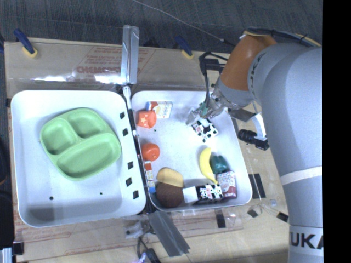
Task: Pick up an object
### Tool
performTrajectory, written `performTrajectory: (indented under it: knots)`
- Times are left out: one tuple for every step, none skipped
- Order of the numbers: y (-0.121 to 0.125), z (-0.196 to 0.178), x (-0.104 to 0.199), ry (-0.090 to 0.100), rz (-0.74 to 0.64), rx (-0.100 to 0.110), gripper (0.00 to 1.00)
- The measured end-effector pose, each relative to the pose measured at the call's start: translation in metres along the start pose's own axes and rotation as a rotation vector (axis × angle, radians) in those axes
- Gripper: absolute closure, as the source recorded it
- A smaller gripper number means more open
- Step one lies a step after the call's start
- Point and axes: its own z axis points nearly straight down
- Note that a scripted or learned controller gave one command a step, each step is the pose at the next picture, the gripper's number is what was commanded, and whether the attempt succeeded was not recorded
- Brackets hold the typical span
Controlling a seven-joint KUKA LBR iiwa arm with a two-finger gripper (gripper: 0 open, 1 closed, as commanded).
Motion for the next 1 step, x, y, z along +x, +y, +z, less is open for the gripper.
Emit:
performTrajectory:
  knots:
    - [0.0406,-0.0725,0.0689,0.002,0.118,0.001,1.00]
